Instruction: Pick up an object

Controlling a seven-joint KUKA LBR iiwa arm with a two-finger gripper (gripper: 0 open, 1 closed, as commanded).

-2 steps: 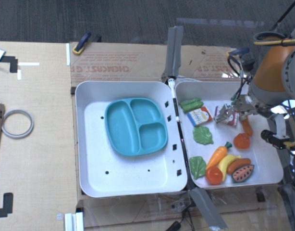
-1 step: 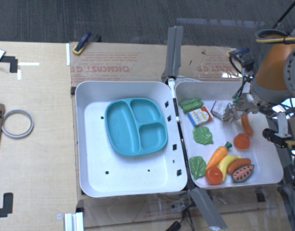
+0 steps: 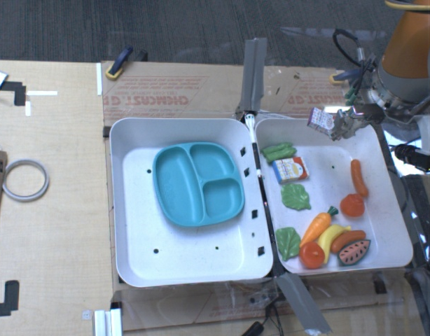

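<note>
The right bin (image 3: 391, 187) holds several toy foods. A green bean pod (image 3: 279, 150) lies at its back left, with an orange and blue packet (image 3: 290, 169) and a green leaf (image 3: 296, 197) in front of it. An orange sausage (image 3: 358, 177) and a red tomato (image 3: 352, 205) lie to the right. At the front sit a carrot (image 3: 316, 226), a banana (image 3: 330, 236), a hot dog (image 3: 348, 240), a watermelon slice (image 3: 354, 252), a second tomato (image 3: 312, 255) and another leaf (image 3: 286, 242). My gripper (image 3: 340, 127) hangs over the bin's back right corner, above and apart from the food.
The left bin (image 3: 131, 208) holds a teal divided plate (image 3: 199, 183). A grey divider post (image 3: 253, 75) rises between the bins at the back. A tape roll (image 3: 24, 179) lies on the bench at the far left. The arm's orange band (image 3: 410, 33) stands at the upper right.
</note>
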